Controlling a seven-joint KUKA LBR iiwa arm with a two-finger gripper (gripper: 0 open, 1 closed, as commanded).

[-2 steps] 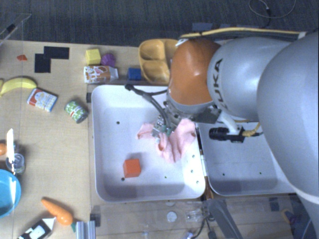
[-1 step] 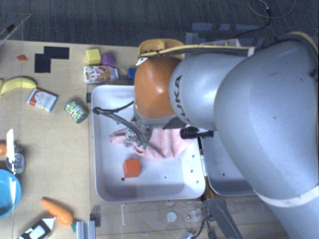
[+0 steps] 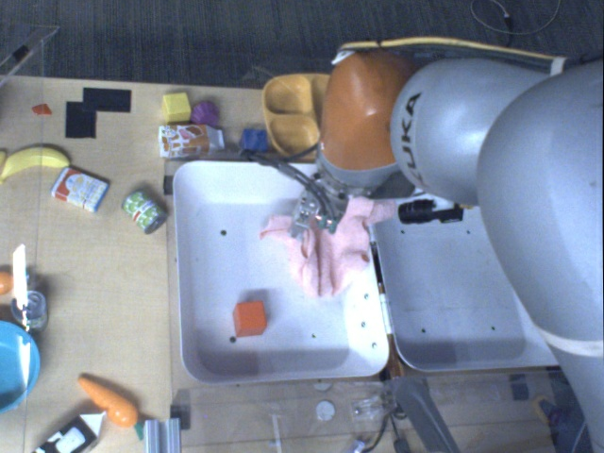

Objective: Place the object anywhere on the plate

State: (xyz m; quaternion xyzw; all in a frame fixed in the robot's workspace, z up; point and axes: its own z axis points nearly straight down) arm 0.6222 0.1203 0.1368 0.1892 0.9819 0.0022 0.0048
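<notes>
Pink cloth [image 3: 326, 248] is lying crumpled at the far right of the left bin [image 3: 203, 281], spilling toward the divide with the right bin [image 3: 453, 338], its long folds running near to far. The gripper [image 3: 316, 215] is hovering right over the cloth's far end, touching or almost touching it; whether its jaws are spread or closed cannot be told. An orange block [image 3: 250, 318] is sitting well apart, toward the left bin's near side. A blue plate [image 3: 14, 366] is waiting far left, on the bench.
</notes>
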